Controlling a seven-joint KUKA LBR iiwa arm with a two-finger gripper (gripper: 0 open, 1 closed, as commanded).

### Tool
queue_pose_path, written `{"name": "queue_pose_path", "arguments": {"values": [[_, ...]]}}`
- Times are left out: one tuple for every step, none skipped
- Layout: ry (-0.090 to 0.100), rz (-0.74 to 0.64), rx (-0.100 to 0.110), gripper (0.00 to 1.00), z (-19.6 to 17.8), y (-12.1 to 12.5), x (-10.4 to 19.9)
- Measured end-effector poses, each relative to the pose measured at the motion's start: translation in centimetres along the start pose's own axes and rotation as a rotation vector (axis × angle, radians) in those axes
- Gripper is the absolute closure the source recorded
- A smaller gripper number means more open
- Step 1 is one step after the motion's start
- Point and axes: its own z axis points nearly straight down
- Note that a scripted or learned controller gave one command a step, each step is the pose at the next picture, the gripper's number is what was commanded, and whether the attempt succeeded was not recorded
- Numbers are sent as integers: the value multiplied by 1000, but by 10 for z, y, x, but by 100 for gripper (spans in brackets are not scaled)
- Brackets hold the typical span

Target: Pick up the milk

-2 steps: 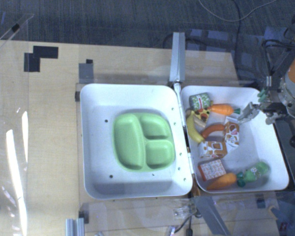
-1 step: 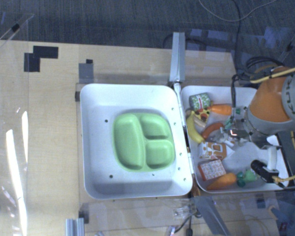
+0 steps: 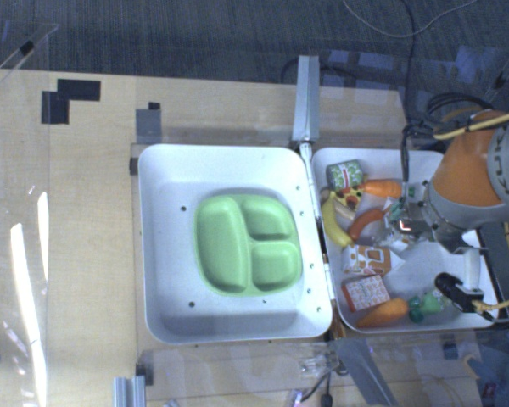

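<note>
We find the hand (image 3: 405,220) lowered into the right bin (image 3: 424,265), at the end of the grey arm (image 3: 471,181) with its orange band, which enters from the right of the view. Whether the hand is open or closed we cannot tell; its tip is small and crowded by the items around it. The milk (image 3: 366,260), a small carton with an orange and white face, lies just below and to the left of the hand, near it, and we cannot confirm contact. Directly below the milk sits a second carton (image 3: 366,292) with a red checked face, and below that an orange carrot (image 3: 382,314) beside a green item (image 3: 424,306). To the left of the hand we note a banana (image 3: 332,221), a red sausage (image 3: 365,221), another carrot (image 3: 382,188) and a green-labelled carton (image 3: 344,175) above them. Well to the left of the hand, the left bin (image 3: 161,253) carries a green divided tray (image 3: 248,242). Both bins rest on the bench (image 3: 68,253).
</note>
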Motion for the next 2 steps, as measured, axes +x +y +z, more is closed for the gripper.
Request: {"name": "queue_pose_path", "arguments": {"values": [[-4,6,-20,100,7,-13,-35],[-11,-49,-25,100,7,-33,-12]]}}
